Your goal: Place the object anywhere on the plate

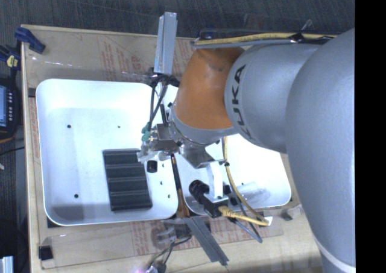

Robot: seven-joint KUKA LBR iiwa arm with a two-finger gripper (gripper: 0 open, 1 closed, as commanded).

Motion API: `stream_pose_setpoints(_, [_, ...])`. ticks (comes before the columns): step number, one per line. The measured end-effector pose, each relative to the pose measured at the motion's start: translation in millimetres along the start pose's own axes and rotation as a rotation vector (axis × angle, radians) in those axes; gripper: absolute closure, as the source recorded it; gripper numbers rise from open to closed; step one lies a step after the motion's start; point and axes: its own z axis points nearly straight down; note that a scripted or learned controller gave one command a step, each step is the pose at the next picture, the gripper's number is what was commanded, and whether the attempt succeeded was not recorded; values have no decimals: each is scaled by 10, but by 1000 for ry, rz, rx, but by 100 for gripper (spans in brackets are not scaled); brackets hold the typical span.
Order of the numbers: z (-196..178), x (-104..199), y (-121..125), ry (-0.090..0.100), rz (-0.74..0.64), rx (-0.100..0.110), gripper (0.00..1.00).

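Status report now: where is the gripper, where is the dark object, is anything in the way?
Gripper low over left bin, at its right side. Dark ribbed block flat on bin floor, just beside gripper. Arm covers most of right bin.

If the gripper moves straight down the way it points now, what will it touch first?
Probably the white floor of the left bin, just right of the dark ribbed block. The gripper hangs near the wall between the bins, so depth is uncertain; it might catch that wall instead.
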Motion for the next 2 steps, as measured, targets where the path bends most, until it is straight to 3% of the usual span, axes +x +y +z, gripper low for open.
stream_pose_setpoints(1, [1092,1215,-46,-2,-119,3,100])
stream_pose_setpoints(2, [244,804,148,-2,-512,-6,100])
